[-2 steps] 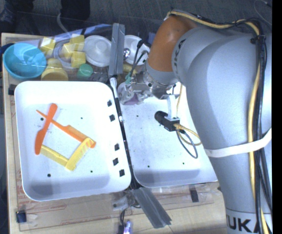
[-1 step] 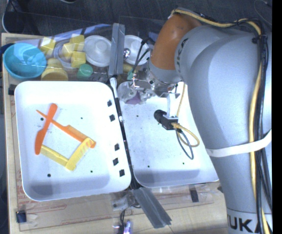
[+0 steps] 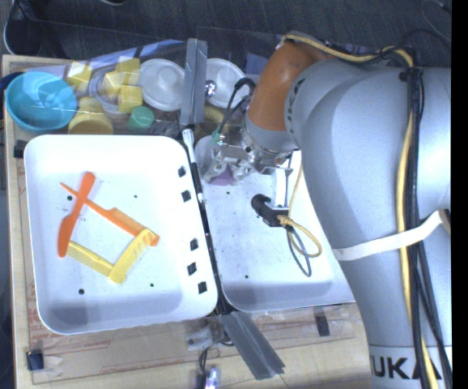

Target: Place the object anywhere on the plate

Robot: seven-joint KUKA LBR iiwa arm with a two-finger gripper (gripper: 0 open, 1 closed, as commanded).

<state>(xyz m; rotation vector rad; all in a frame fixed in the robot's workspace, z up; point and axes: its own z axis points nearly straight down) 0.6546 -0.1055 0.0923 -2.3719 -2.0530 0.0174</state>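
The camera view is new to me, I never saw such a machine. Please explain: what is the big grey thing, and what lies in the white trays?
The big grey thing is a robot arm with an orange band near its wrist. One camera above the bench looks down at a slant. The arm reaches in from the right, and its gripper is low over the right bin. I cannot tell whether it holds anything. In the left bin lie an orange stick-like piece and a yellow comb-like frame. Behind the bins stand a blue bowl, yellow cups and white lids.
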